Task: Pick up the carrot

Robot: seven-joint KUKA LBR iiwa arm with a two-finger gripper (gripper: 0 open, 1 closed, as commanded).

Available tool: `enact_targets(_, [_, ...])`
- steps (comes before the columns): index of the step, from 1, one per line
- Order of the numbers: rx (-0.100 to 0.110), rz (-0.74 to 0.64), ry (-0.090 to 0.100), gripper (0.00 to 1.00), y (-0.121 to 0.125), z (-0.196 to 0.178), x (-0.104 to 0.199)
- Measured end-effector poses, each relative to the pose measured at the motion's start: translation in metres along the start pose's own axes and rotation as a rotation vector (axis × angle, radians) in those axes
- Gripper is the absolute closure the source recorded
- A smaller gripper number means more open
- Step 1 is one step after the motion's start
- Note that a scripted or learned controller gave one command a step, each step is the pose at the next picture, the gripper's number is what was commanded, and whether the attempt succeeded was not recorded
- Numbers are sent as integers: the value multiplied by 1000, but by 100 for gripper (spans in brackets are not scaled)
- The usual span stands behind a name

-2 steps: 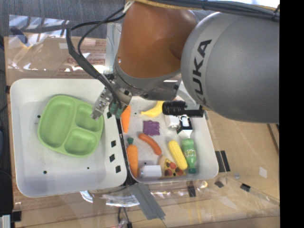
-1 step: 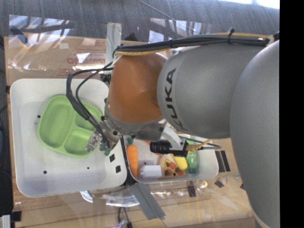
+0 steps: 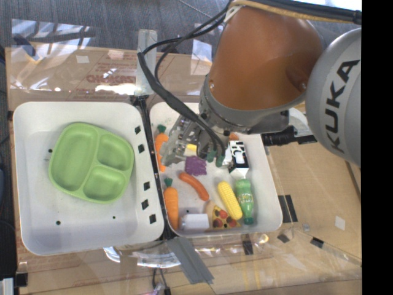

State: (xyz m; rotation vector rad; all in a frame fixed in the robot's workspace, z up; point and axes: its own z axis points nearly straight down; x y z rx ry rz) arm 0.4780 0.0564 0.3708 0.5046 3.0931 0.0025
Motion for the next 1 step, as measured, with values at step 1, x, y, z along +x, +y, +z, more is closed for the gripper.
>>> enact_targets(1, [5,-83,13,100,-89,144,-26])
